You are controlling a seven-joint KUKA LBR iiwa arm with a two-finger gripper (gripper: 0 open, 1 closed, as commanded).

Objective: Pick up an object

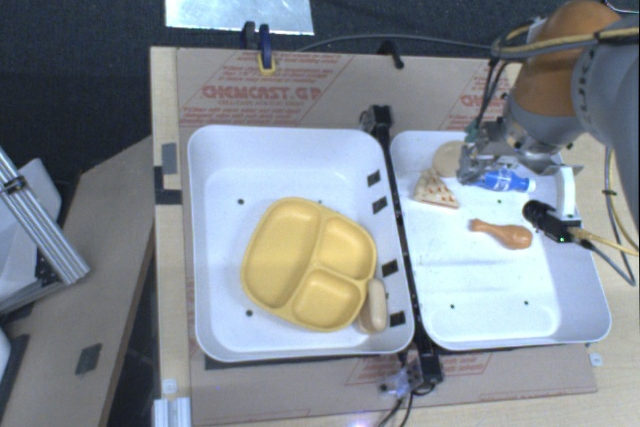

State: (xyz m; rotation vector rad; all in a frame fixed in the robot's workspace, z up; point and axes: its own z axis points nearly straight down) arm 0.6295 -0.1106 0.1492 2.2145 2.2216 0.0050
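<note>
My gripper [474,169] is low over the back of the right bin [520,315], reaching in from the right. A blue and white bottle [505,181] lies right beside it, touching or nearly touching its right side. A tan triangular wafer [437,190] rests just left of the gripper, and a round tan disc [448,158] sits behind the wafer, partly hidden by the gripper. In front of the bottle lies a brown drumstick-shaped piece [503,233].
The left bin [230,165] holds a yellow divided plate [308,262] with a small beige roll [375,305] against its front right edge. A black divider [392,215] runs between the bins. The front half of the right bin is bare white floor.
</note>
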